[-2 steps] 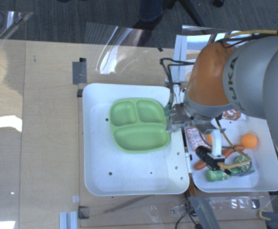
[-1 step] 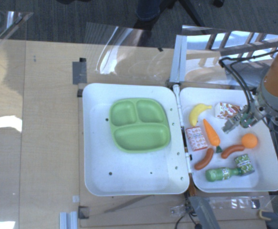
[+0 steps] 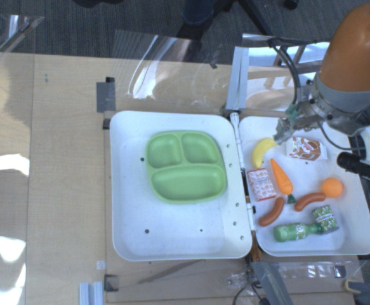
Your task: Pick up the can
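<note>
Can (image 3: 324, 218): a small squat cylinder with a green and white patterned wrap. I judge this to be the can, though its print is too small to read.
Can, place: lower right of the frame, in the right bin (image 3: 362, 246), near that bin's front wall.
Can, posture: it seems tilted or lying on its side; I cannot tell which.
Can, neighbours: a green bottle (image 3: 292, 232) lies just beside it on the left, perhaps touching. A red sausage (image 3: 310, 201) lies just above it, with an orange ball (image 3: 332, 187) beyond that.
Further off: a carrot (image 3: 282, 177), a second sausage (image 3: 271, 211), a red and white packet (image 3: 261, 184), a banana (image 3: 263, 150) and a white pack with red print (image 3: 304, 148).
My pincer (image 3: 286, 127): at the upper part of the right bin, above the banana and the white pack, well apart from the can.
Pincer state: I cannot tell from this view; nothing is seen held.
Step in hand: the approach, with no grasp yet made.
Next move calls for: travel toward the lower right of the frame, then a descent over the can that stays clear of the bottle and sausage.
Left bin (image 3: 124, 234): holds a green divided plate (image 3: 185, 166).
</note>
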Robot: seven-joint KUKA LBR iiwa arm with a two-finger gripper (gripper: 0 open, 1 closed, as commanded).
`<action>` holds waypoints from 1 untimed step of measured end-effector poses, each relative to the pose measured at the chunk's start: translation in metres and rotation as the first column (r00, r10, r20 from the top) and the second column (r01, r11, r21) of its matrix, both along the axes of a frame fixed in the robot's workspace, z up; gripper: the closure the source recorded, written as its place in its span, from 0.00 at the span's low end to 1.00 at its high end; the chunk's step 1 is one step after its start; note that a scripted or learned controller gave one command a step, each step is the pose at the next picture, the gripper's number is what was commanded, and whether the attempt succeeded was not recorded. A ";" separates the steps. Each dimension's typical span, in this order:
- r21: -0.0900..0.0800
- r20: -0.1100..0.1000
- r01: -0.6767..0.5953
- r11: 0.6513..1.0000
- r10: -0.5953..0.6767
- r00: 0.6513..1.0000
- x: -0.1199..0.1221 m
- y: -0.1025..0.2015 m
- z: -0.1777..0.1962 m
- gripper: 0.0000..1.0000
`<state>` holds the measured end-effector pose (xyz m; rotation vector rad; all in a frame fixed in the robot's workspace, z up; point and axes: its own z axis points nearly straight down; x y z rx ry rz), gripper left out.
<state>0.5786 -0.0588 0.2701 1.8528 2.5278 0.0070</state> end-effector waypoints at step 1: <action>0.001 -0.006 0.475 0.880 -0.475 0.880 -0.031 -0.130 -0.073 1.00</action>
